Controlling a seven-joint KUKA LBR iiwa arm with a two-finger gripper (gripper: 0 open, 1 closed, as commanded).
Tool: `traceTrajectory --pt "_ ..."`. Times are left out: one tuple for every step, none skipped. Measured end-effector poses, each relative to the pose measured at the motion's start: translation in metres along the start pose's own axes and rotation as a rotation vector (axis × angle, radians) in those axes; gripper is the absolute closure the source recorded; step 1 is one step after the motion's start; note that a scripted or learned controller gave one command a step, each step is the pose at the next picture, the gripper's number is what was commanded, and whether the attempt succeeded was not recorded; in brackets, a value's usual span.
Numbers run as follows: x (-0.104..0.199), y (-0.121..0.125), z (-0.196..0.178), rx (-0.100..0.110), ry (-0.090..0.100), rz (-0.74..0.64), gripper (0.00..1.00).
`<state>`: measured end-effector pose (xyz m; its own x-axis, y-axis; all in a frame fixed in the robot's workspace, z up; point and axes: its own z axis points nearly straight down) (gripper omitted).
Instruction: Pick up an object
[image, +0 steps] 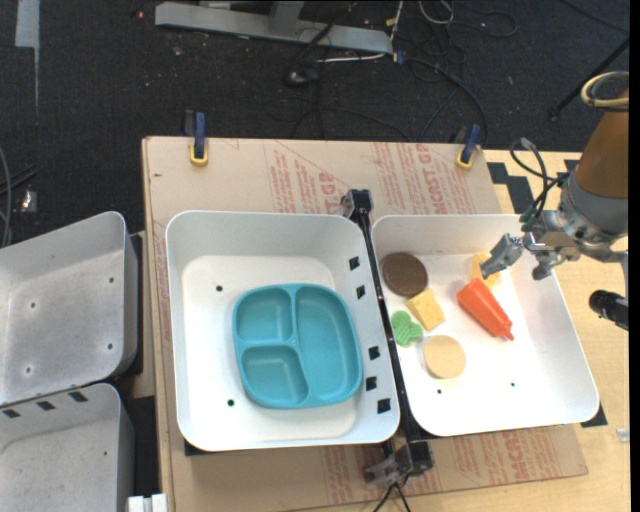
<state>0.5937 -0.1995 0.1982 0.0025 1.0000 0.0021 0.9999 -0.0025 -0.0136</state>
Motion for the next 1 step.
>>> traceTrajectory --pt "0.001 0.003 -0.0091 -0.014 -0.003 -0.004 0.0"
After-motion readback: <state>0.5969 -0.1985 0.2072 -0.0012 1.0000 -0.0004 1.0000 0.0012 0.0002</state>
